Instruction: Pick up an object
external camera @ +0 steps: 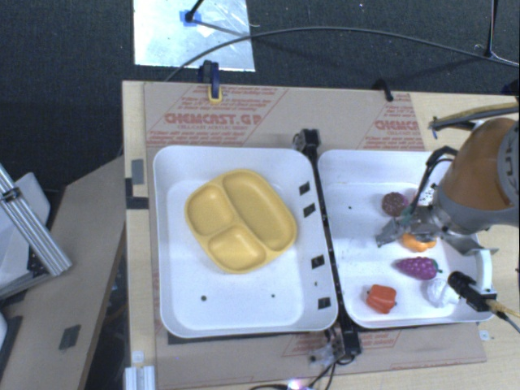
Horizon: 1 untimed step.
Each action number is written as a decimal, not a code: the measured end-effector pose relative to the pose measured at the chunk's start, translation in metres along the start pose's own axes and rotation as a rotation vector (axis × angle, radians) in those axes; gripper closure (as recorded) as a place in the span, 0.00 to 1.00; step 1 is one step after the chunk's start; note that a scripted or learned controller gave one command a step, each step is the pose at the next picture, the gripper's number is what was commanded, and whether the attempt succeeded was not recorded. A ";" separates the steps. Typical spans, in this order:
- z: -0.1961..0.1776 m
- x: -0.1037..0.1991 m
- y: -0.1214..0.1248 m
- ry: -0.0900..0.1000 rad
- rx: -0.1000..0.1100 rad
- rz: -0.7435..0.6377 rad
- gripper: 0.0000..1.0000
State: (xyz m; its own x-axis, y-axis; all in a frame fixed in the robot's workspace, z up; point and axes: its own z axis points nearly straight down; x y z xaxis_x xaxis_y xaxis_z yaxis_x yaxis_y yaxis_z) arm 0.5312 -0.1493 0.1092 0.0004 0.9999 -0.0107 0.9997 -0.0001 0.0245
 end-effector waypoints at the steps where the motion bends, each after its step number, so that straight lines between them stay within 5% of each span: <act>1: -0.005 0.002 -0.003 0.007 0.014 0.000 1.00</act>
